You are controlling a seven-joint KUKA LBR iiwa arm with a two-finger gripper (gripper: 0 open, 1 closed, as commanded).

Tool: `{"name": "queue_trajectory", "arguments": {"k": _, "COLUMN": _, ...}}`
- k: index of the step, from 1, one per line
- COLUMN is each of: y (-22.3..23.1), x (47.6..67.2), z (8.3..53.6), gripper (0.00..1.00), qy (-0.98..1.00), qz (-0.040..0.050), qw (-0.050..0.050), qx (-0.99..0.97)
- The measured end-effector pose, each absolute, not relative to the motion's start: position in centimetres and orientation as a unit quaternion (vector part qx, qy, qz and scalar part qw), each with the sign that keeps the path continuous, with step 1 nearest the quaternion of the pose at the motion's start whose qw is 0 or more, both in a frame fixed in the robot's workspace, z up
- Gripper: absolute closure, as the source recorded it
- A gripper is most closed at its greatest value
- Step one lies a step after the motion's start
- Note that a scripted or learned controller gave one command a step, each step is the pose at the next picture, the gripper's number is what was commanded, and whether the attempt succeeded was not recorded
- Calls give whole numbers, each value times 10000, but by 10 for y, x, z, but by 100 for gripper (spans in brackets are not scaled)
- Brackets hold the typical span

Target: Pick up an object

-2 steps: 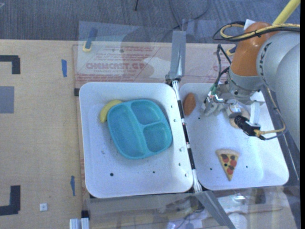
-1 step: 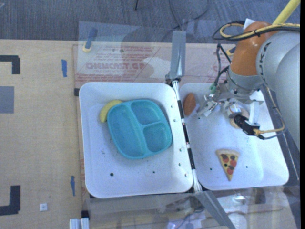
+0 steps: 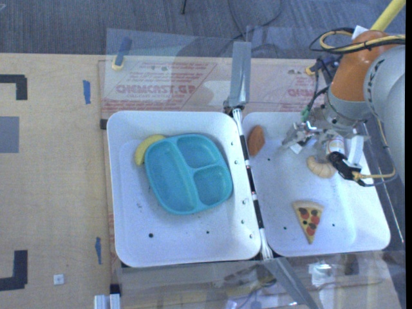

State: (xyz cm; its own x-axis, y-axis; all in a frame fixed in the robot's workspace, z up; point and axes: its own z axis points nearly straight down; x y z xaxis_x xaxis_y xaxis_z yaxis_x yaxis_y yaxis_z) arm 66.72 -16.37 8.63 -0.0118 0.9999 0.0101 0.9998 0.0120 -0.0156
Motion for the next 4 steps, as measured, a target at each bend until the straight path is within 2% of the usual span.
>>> {"name": "queue_trajectory", "arguments": {"k": 1, "y": -164, "x": 667, "z": 86, "gripper": 0, "qy": -7113, "qz": 23, "qw": 84, "qx": -7028}}
{"name": "queue_trajectory", "arguments": {"k": 2, "y": -177, "x": 652, "z": 88, "gripper": 0, "qy": -7423, "qz": -92, "qw": 79, "qx": -6700}}
{"name": "queue_trajectory", "arguments": {"k": 3, "y": -182, "x": 607, "z": 88, "gripper": 0, "qy": -7783, "qz": -134, "qw": 38, "qx": -6278}}
{"name": "queue_trajectory", "arguments": {"k": 4, "y": -192, "x": 573, "z": 89, "gripper": 0, "qy": -8261, "qz": -191, "qw": 37, "qx": -5632}}
